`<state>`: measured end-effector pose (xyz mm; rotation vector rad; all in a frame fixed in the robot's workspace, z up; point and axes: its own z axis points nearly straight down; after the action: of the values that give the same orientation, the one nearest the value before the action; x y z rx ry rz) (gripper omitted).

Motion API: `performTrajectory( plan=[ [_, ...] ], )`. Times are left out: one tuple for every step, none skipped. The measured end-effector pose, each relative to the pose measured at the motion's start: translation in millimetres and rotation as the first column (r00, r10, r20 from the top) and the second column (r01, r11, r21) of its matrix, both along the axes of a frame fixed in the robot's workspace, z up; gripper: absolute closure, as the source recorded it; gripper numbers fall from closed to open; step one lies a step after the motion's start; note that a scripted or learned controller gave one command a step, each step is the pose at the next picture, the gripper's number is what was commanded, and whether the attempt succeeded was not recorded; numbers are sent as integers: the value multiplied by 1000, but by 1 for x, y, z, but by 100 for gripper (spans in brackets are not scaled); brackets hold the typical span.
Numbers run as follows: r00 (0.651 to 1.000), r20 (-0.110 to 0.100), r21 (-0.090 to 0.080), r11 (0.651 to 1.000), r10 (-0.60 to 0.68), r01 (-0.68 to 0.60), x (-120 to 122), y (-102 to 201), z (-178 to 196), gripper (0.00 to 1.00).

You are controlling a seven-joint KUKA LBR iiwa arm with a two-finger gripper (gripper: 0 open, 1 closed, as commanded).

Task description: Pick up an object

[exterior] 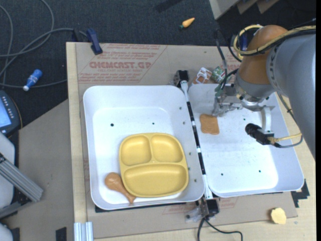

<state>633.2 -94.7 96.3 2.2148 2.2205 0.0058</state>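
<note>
A flat tan-orange piece like a slice of toast [209,124] lies in the right bin near its left wall. My gripper [220,106] hangs just above and to the right of that piece, at the bin's back left. A yellow divided plate [152,164] rests in the left bin, toward its front. A tan drumstick-shaped toy [118,184] lies against the plate's left front corner.
The two white bins [100,134] [251,174] share a black-hinged middle wall. Small packets [210,75] sit behind the right bin. A yellow chunk [278,215] lies on the bench at the front right. The arm's grey body [296,69] covers the right bin's back right.
</note>
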Motion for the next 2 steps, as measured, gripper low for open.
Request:
performTrajectory(
  plan=[
    [1000,-14,2,1000,-5,6,-55,-26,-13,100],
    [1000,-8,2,1000,-3,3,-52,-24,-12,0]
  ],
)
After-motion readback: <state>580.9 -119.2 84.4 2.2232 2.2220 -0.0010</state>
